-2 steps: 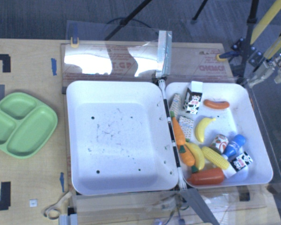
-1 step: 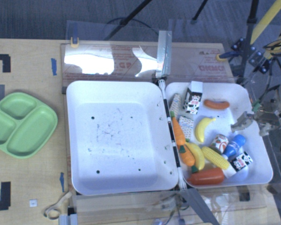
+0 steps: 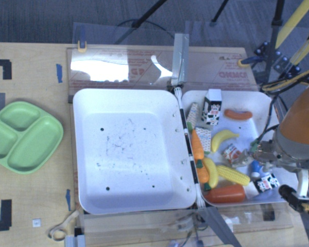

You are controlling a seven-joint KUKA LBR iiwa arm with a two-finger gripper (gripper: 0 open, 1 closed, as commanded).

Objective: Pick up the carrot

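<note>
You have the carrot (image 3: pixel 196 145) in the right bin (image 3: pixel 262 99), lying lengthwise against that bin's left wall, its long axis running from far to near. A yellow banana (image 3: pixel 224 138) sits just to its right, and a second banana (image 3: pixel 211 172) lies across its near end. There is a further orange piece (image 3: pixel 201 176) by that second banana, and you cannot tell whether it belongs to the carrot or is a separate thing. Near that, along the bin's near wall, lies a red toy (image 3: pixel 226 193), with a corn cob (image 3: pixel 235 175) just beyond it. At the far side of the bin stand a cow-patterned carton (image 3: pixel 212 107) and a sausage (image 3: pixel 238 115). The gripper (image 3: pixel 261 156) hangs over the right part of this bin, well apart from the carrot, with the bananas, the corn and a crinkled wrapper (image 3: pixel 232 153) between them. You cannot tell how far open it is, and nothing shows as held in it. The left bin (image 3: pixel 92 102) lies beside the right one, and a green divided plate (image 3: pixel 23 136) rests on the bench to its left.
</note>
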